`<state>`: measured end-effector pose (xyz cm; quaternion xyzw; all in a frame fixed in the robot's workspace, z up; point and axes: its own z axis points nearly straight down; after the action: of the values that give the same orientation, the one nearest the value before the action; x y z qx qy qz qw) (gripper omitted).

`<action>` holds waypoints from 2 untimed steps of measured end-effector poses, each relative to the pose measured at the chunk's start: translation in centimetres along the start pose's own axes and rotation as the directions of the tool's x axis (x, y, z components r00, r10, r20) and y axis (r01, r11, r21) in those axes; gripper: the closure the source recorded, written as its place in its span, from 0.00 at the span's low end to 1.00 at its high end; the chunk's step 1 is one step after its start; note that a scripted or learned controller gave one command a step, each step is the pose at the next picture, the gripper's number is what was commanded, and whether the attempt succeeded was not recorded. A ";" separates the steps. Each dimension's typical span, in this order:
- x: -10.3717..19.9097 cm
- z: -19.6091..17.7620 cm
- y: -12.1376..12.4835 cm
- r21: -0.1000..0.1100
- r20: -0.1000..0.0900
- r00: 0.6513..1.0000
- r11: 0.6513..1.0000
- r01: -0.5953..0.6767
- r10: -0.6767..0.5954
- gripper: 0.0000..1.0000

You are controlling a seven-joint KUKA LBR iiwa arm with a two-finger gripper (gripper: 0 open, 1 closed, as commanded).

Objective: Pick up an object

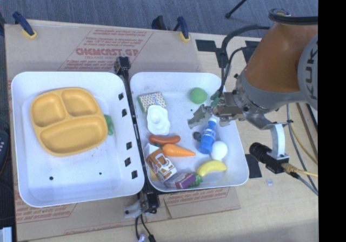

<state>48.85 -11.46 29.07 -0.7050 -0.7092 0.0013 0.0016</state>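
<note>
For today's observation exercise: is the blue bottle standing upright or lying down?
Lying down: the blue bottle rests lengthwise on the right bin's floor.

One fixed camera above the bench (162, 40) — slanted downward view.

Blue bottle (208, 136) with white cap, lying tilted in the right bin, cap end just below the pincer (201, 116); white egg (219, 150) touching its base, yellow banana (211, 168) beyond; green ball (198, 95) above the pincer; orange carrot (178, 151) and sausage (165, 139) to its lower left
</note>
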 end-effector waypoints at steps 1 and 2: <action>-9.7 10.6 5.0 0.000 0.000 0.986 0.986 0.164 -0.164 0.00; -9.7 18.6 3.8 -0.001 0.000 0.959 0.959 0.282 -0.282 0.00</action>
<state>52.65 -21.11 10.41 -0.5969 -0.8023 0.0005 0.0014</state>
